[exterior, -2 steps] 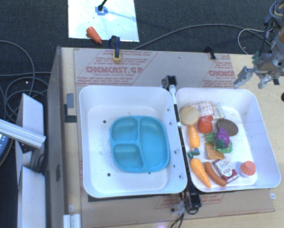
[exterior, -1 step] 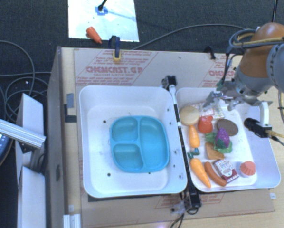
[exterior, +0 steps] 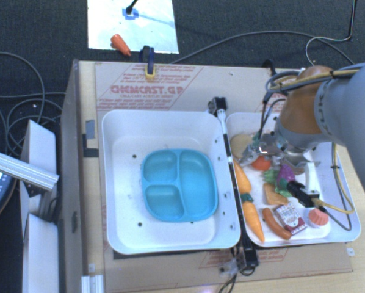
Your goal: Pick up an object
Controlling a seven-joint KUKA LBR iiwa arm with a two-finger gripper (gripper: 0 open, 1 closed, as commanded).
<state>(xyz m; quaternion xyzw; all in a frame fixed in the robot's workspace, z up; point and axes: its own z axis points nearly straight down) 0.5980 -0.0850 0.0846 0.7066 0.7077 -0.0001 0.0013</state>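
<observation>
Dark carpet (exterior: 243,11) surrounds a cardboard-topped bench (exterior: 170,81) carrying two shallow white plastic bins; we use the right bin (exterior: 338,231) as landmark. Inside it we see a pile of toy food: a small red-orange piece (exterior: 262,163) right under the gripper (exterior: 263,153), a green and purple leafy lump (exterior: 280,176) just beside that, a tan wedge (exterior: 274,195) below, a red sausage shape (exterior: 276,223) and a printed red packet (exterior: 290,216) near the bin's front wall, a pink round piece (exterior: 318,217) at front right, two tapered orange carrots (exterior: 246,200) along its left wall. Gripper sits low in the bin's upper part, among the items; we cannot tell how it stands or whether it has anything. Grey arm (exterior: 347,102) with orange band (exterior: 301,105) comes over the bin's right side. Left of the landmark, touching it, the left bin (exterior: 118,133) holds a glossy blue three-compartment plate (exterior: 179,185). Beyond both bins lie a white sheet (exterior: 152,26) and an orange bit (exterior: 119,43).
</observation>
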